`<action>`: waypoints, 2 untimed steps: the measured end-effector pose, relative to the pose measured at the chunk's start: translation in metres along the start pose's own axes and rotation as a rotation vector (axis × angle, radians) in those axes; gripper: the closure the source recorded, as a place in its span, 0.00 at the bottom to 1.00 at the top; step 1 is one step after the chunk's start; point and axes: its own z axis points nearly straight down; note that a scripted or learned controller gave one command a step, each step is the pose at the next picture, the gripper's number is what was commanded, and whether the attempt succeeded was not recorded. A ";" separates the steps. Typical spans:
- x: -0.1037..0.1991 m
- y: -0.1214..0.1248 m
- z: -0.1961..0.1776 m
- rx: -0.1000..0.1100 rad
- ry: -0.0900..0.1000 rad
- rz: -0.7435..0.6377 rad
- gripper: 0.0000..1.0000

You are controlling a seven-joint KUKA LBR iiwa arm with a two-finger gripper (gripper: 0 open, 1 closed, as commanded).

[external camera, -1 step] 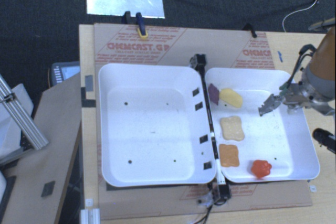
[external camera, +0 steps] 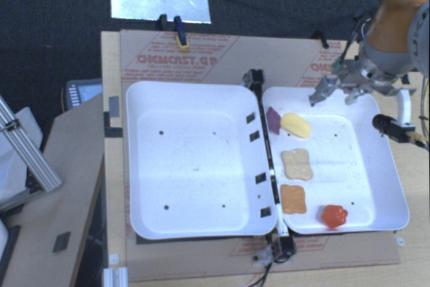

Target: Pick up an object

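We read "CHEMCAST GP" in red print on the brown protective sheet [external camera: 201, 54] under the bins, clearest at 11 o'clock above the left bin; a second, partial red print sits at about 1 o'clock near the arm, too cut off to read. The 2 shallow white bins sit side by side, joined along a black divider with clips [external camera: 263, 144]. The left bin [external camera: 191, 158] shows only a few small dark dots on its floor. The right bin [external camera: 356, 165] holds 5 small items, all toward its left half: a purple piece [external camera: 273, 120] at the bin's 10 o'clock touching a yellow lemon-like piece [external camera: 295, 125] just to its right, a pale beige cracker-like piece [external camera: 297, 164] below them, an orange-tan square piece [external camera: 293, 199] at 7 o'clock, and a red tomato-like piece [external camera: 334, 215] at 6 o'clock, a little apart from the square. The gripper [external camera: 334, 92] hangs over the right bin's far edge at 12 o'clock, its 2 fingers spread apart with nothing between them, near the yellow piece but not touching it.
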 end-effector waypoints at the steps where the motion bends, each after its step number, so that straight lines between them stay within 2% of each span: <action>1: 0.030 0.001 -0.210 -0.010 0.000 0.002 0.00; 2: 0.008 -0.022 -0.333 -0.007 -0.002 0.010 0.00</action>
